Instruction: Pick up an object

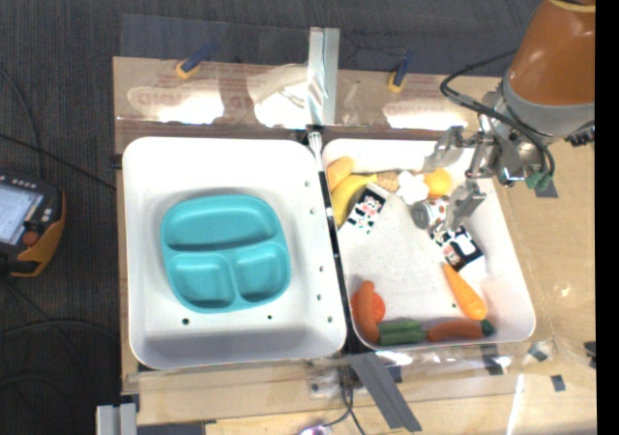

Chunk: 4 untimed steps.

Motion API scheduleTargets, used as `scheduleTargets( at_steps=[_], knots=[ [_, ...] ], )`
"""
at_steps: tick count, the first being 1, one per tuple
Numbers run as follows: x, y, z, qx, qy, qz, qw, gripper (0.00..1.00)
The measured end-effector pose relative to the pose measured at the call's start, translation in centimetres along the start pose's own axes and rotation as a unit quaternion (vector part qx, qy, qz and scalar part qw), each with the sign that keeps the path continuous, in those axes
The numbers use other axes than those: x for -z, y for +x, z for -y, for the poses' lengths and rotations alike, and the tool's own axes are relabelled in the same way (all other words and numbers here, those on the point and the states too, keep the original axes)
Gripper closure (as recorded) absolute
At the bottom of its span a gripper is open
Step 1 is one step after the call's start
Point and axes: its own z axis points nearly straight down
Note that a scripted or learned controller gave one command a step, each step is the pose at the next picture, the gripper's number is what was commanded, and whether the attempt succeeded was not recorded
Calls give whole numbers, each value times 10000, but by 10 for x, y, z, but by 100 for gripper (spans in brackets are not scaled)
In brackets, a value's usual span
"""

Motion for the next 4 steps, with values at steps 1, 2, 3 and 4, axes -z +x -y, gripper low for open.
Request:
scheduleTargets(
  at_steps=[1,2,3,4],
  knots=[
    [-171,-29,31,-854,-4,-13,9963,0],
    [-193,10,83,-1070,9,36,9943,0],
    [-191,80,96,-1778,-45,81,9840,0],
    [-192,64,54,-2174,4,70,9761,0]
  ],
)
